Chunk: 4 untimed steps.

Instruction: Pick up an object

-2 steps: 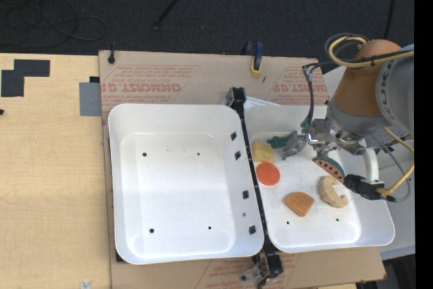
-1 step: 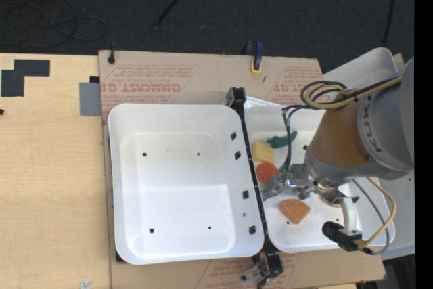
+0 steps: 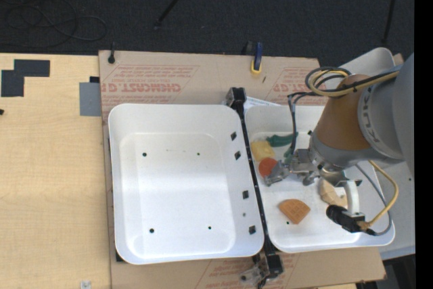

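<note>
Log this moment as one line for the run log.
arm: over right bin | gripper: low beside red object | orange piece: loose on bin floor | left bin: white | grasp: not confirmed

Lying wide open across the shallow white left bin, with bare floor from wall to wall and nothing blocking a descent from above. Crowding the near-left part of the shallow white right bin: a yellow piece, a green piece and a round red-orange piece sitting close together just beside the black clipped divider, with the grey two-finger gripper reaching in among them. Leaving a little bare floor around the tan wedge-shaped piece, while the grey arm with the orange band and its looping cables are overhanging the bin's right side.
</note>
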Each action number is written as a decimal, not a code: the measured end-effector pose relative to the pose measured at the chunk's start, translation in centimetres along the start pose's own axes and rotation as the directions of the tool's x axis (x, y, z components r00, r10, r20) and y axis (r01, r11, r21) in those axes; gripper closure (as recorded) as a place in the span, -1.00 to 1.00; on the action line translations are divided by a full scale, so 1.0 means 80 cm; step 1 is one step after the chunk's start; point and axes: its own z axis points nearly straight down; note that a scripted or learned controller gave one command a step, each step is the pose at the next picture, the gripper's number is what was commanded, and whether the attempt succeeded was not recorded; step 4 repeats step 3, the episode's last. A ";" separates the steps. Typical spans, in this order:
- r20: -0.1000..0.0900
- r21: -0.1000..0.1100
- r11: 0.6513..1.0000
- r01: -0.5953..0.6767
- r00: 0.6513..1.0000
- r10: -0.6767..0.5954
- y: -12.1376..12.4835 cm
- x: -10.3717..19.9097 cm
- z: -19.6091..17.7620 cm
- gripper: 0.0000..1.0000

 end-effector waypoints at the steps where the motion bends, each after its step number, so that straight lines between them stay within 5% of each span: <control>1: 0.001 -0.006 1.000 0.005 1.000 -0.005 0.073 0.030 0.000 -1.00; 2: 0.001 0.002 1.000 0.004 1.000 -0.004 0.070 0.028 -0.010 1.00; 3: 0.001 -0.012 1.000 0.008 1.000 -0.008 0.116 0.103 -0.133 1.00; 4: 0.001 -0.012 1.000 0.008 1.000 -0.008 0.116 0.103 -0.133 1.00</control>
